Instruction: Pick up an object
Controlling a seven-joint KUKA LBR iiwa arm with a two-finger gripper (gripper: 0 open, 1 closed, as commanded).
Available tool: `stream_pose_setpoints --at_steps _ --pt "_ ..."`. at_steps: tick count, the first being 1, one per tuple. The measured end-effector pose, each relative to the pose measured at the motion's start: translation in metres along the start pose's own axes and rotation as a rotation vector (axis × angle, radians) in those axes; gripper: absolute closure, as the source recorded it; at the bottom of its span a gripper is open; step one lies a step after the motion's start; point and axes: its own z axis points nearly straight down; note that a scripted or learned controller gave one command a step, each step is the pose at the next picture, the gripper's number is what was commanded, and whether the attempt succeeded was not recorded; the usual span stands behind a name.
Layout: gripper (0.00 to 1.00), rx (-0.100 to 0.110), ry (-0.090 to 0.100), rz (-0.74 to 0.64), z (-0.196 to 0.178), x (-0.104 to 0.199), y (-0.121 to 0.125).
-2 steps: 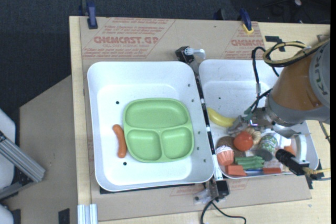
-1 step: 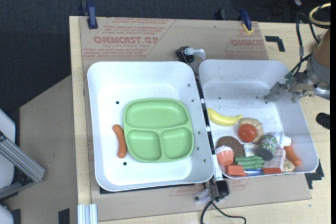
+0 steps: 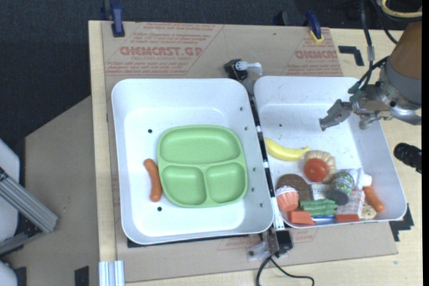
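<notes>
Gripper (image 3: 337, 116) seen with jaws spread, nothing held, above bare floor of right bin (image 3: 295, 100). Banana (image 3: 287, 151) below-left of jaws, tomato (image 3: 316, 169) just beyond. Risk judged: banana rolled aside, or neighbouring clutter nudged.

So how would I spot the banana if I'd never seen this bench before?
Look at the right white bin, the one the arm reaches over. A heap of toy food fills its near end; the banana lies at the heap's far-left edge, close to the wall shared with the left bin. It is the one long, curved, plain yellow piece, next to a round red tomato.
</notes>
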Motion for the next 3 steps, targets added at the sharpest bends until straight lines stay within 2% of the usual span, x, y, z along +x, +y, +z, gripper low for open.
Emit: stream_pose_setpoints --at_steps 1,2,3 --pt "0.00 0.014 0.001 0.009 0.157 0.024 -0.045" --pt "1.00 0.006 -0.003 0.010 0.141 0.023 -0.042" --pt "1.00 -0.007 -0.001 -0.002 0.046 0.084 0.040"
